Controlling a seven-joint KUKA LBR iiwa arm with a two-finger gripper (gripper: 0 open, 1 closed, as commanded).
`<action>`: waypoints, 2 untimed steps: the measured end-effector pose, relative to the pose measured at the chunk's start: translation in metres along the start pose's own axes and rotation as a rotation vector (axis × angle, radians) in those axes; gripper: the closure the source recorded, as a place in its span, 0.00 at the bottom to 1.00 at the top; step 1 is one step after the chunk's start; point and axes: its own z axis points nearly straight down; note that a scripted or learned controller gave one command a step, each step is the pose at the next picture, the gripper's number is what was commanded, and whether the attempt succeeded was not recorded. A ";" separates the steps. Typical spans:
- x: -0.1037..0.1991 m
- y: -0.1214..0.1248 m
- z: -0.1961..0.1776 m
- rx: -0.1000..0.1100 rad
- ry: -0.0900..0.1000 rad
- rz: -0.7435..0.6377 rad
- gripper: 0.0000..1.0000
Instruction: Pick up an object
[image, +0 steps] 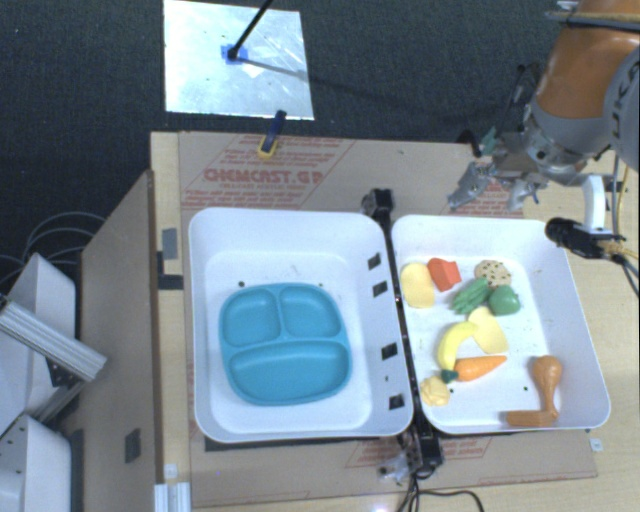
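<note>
While the pincer (492, 200) hangs above the far rim of the right-hand shallow white bin (565, 250), released and with nothing between its fingers, every candidate lies below and in front of it. The toy food is all in that bin: a speckled round tan cookie (492, 271), a small red-orange wedge (445, 272) and a pale yellow lemon-shaped piece (418, 285) lie nearest the pincer.

Here's the worry: the pile is tight. A green pea pod (468, 296) is pressed against a glossy green pepper (505, 300), and just below them a yellow banana (455, 343) touches a pale yellow chunk (488, 330) and an orange carrot (478, 367). Drop into that knot and I'd expect a finger to land on a neighbour and shove things aside, or the round, slick pieces to squirt out as it closes.

The pincer sits close over the bin's back edge too, so a descent straight down could clip the wall and miss the food altogether.

Easier pickings, to my eye: a tan-brown plastic drumstick (545, 380) lies apart near the bin's front right corner, and a small yellow knobbly piece (435, 390) sits beside the black-clipped divider (385, 290), though that wall crowds one side.

Over in the left-hand white bin (300, 235), a blue divided plastic plate (285, 342) lies flat, well apart from the action on the tabletop (115, 300).
</note>
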 end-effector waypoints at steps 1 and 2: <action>-0.014 -0.026 0.156 0.017 0.002 0.004 0.00; -0.001 -0.060 0.179 -0.020 -0.006 0.001 0.00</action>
